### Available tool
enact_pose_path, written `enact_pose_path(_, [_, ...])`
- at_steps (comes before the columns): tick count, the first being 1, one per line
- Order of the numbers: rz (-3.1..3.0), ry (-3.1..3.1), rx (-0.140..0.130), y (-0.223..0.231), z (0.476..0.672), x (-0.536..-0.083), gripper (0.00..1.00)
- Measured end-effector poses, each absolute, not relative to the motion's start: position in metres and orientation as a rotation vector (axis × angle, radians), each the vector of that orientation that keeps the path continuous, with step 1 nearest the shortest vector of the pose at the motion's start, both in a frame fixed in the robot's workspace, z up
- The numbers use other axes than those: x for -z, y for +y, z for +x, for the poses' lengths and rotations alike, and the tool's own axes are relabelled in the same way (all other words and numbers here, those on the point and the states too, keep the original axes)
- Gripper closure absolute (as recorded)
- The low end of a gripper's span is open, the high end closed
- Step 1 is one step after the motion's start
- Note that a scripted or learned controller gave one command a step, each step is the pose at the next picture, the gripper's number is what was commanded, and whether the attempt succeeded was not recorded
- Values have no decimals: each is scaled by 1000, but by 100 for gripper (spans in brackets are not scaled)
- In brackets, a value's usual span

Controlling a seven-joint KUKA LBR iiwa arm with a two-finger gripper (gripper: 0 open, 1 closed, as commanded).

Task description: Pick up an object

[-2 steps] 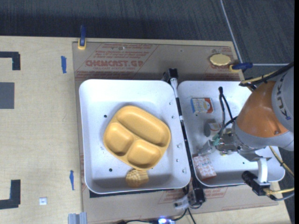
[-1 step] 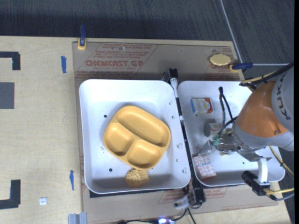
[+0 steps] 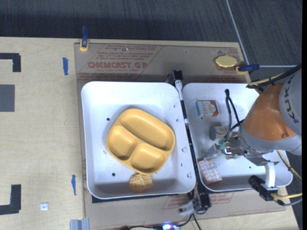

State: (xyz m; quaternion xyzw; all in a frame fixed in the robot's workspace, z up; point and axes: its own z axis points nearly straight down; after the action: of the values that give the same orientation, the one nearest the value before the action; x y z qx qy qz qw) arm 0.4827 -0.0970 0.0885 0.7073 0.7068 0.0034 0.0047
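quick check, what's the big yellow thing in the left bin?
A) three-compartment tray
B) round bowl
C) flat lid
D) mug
A: the yellow tray in the left bin shows one long compartment and two smaller ones.

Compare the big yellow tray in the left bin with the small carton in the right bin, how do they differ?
The yellow tray is far larger than the small carton and takes up much of the left bin. The tray is one plain colour with three moulded hollows; the carton is white with orange and blue print. The carton lies near the arm in the right bin. Both lie flat, untouched.
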Motion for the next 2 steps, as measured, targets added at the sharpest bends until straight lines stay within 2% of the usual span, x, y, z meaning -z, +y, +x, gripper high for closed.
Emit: enact_pose_path(2, [2216, 2210, -9, -94, 483, -89, 0])
